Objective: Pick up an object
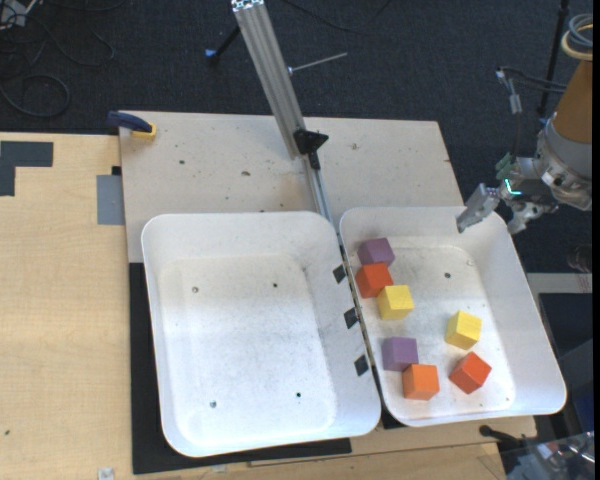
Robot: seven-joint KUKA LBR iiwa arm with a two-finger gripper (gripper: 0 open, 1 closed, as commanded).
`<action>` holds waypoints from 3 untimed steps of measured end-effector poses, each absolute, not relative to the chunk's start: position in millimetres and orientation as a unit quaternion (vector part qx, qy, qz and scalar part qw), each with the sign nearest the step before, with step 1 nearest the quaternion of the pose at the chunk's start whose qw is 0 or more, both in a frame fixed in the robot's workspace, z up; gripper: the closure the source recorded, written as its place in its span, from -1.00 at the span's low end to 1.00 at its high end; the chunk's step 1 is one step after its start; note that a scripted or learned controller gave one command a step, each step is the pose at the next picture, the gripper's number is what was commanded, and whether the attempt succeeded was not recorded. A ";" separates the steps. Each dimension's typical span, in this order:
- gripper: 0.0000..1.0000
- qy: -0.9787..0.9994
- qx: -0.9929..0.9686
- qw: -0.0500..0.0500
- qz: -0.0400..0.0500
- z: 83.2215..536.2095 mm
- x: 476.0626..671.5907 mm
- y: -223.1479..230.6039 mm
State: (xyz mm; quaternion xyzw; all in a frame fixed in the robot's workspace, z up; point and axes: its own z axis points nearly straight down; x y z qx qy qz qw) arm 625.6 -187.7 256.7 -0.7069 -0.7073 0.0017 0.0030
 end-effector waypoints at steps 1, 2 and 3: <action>-1.00 -0.708 -0.706 0.001 0.001 259.1 626.5 -187.3; -1.00 -0.709 -0.705 0.003 0.002 203.4 635.8 -187.8; -1.00 -0.707 -0.707 0.003 0.002 154.9 636.7 -195.4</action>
